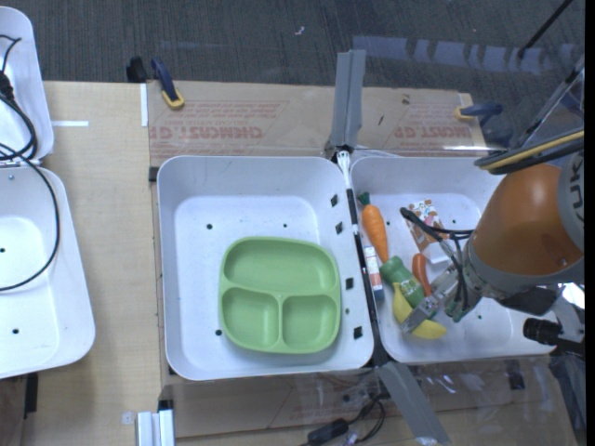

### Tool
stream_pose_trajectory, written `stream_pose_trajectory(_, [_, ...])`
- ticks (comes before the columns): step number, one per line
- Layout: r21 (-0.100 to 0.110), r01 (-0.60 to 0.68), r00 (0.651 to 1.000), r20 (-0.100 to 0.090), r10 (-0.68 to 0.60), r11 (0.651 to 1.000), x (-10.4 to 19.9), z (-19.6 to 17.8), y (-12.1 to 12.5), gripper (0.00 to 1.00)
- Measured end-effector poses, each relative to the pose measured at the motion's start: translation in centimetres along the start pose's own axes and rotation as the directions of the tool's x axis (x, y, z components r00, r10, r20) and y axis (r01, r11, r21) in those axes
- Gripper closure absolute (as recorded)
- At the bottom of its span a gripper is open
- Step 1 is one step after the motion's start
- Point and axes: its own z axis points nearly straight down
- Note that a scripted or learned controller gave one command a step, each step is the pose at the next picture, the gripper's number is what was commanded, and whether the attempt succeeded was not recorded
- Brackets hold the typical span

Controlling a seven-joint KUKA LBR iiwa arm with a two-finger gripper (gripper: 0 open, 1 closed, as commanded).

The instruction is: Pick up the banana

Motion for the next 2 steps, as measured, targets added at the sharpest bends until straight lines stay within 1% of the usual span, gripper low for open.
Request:
stream_pose_trajectory(1, [-0.001, -0.003, 1.0, 0.0, 0.003, 1.0, 0.0, -0.9, 0.0, 1.0])
stream_pose_trajectory(2, [-0.002, 0.104, 0.995, 0.003, -0.104, 0.995, 1.3, -10.0, 1.3, 1.0])
